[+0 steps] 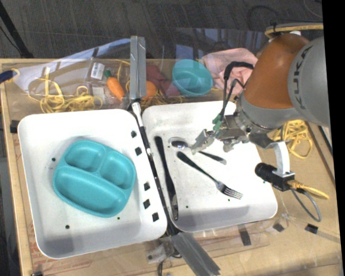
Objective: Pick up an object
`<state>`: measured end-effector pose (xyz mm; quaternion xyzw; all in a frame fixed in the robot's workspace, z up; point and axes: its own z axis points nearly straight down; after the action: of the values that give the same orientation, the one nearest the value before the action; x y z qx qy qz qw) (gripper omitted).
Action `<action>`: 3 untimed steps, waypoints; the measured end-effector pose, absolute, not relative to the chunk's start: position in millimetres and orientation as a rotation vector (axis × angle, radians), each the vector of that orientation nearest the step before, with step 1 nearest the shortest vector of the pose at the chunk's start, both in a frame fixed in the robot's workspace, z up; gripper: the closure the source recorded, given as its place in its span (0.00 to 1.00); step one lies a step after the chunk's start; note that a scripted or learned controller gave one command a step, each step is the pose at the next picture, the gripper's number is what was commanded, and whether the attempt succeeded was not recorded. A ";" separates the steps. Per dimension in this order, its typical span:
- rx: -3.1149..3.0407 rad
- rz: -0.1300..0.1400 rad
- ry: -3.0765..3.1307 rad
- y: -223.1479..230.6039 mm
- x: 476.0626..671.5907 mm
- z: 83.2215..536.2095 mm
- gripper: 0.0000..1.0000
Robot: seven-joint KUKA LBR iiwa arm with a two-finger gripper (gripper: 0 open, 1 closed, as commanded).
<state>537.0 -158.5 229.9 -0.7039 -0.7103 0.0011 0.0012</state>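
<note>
In the right bin [249,209] lie a metal spoon [179,144], a dark fork [208,173] set diagonally with its tines toward the front right, and a long black utensil [161,165] along the left wall. My gripper [203,139] hangs low over the back middle of this bin. It is just right of the spoon's bowl and above its handle. Nothing is visibly held. The left bin [43,234] holds a teal divided plate [94,178].
Behind the bins sit a teal bowl [191,76], a pink cloth [233,60], an orange carrot [115,87] and tangled yellow cord [59,97] under clear plastic. A metal divider [137,66] rises between the bins at the back.
</note>
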 end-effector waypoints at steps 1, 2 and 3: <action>-2.258 0.006 -2.178 -168.7 565.8 145.4 0.00; -2.168 0.002 -2.271 -155.7 598.2 91.4 0.00; -2.058 0.000 -2.373 -160.2 653.5 92.9 0.00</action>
<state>653.5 -160.2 92.9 -0.6551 -0.7556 0.0001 0.0003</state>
